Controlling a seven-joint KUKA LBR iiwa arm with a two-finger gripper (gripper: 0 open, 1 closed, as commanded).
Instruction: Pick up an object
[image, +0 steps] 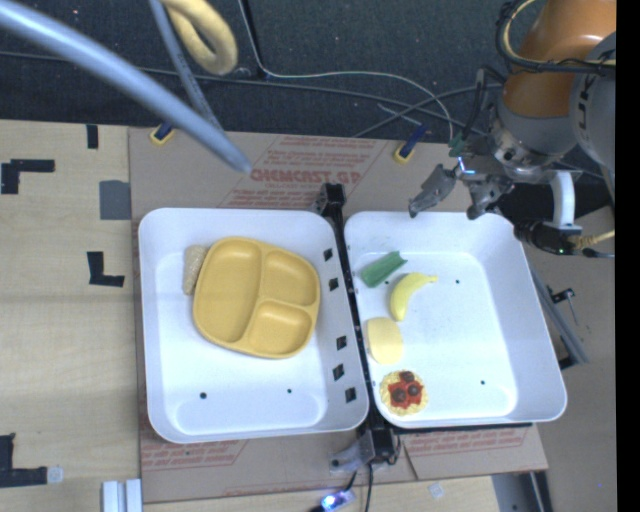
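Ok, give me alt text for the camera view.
The end effector hovers open above the right bin's far rim, holding nothing. That bin holds a banana, green piece, yellow piece and small pizza; the left bin holds a yellow divided plate.

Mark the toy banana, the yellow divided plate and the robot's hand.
toy banana (408, 293): camera view, middle of its curved body, right bin.
yellow divided plate (256, 297): camera view, central ridge between compartments, left bin.
hand (453, 196): camera view, midway between the fingertips, above the right bin's far rim.

Two white bins (165, 300) sit on cardboard (300, 165), cables (400, 95) behind.
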